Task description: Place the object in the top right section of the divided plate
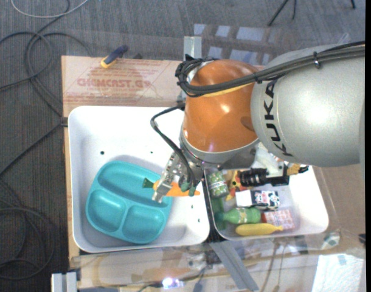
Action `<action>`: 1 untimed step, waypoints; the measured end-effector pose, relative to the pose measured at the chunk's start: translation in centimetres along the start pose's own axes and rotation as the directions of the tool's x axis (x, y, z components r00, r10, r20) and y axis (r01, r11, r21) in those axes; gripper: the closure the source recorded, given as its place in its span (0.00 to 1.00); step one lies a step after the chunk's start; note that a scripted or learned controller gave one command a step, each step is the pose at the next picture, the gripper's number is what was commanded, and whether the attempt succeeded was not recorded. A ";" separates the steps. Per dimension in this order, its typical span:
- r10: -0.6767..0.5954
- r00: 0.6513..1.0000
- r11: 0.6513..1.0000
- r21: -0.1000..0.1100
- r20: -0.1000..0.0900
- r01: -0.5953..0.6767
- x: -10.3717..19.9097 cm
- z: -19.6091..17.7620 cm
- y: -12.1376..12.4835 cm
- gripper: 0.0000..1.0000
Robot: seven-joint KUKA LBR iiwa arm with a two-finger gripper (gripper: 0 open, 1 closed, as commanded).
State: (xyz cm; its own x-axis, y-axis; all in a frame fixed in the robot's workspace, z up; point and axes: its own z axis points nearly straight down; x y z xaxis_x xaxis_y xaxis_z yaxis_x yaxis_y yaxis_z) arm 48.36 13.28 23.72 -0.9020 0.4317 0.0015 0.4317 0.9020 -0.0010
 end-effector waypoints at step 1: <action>0.025 1.000 1.000 0.000 0.000 -0.025 4.5 -2.4 9.2 1.00</action>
State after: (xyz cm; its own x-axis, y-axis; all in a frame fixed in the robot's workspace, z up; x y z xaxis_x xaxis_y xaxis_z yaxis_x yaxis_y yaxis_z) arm 48.30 23.47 26.15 -0.8911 0.4538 0.0012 0.4538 0.8911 -0.0007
